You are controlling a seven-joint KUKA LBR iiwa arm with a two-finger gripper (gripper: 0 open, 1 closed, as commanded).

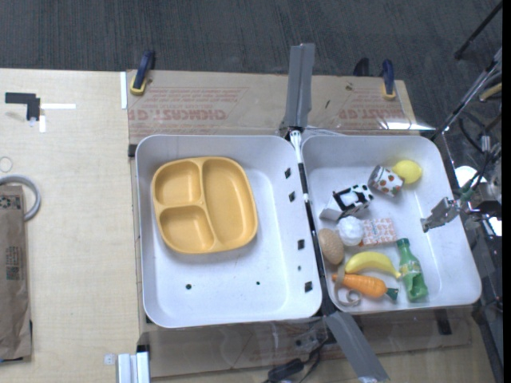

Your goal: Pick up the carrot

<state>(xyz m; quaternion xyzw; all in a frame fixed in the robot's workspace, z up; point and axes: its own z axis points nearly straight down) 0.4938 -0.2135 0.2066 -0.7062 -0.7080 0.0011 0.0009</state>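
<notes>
The carrot (363,284), orange with a green stub at its right end, lies flat near the front edge of the right bin (447,274). It sits just below a banana (372,262) and left of a green bottle (410,271). The gripper (438,213) is a small grey shape at the right rim of the right bin. It is well up and to the right of the carrot and touches none of the objects.
The right bin also holds a lemon (408,171), a spotted toy (386,182), a black-and-white toy (352,198), a white ball (349,230), a pink packet (379,230) and a brown egg shape (330,246). A yellow divided plate (205,204) lies in the left bin (231,298).
</notes>
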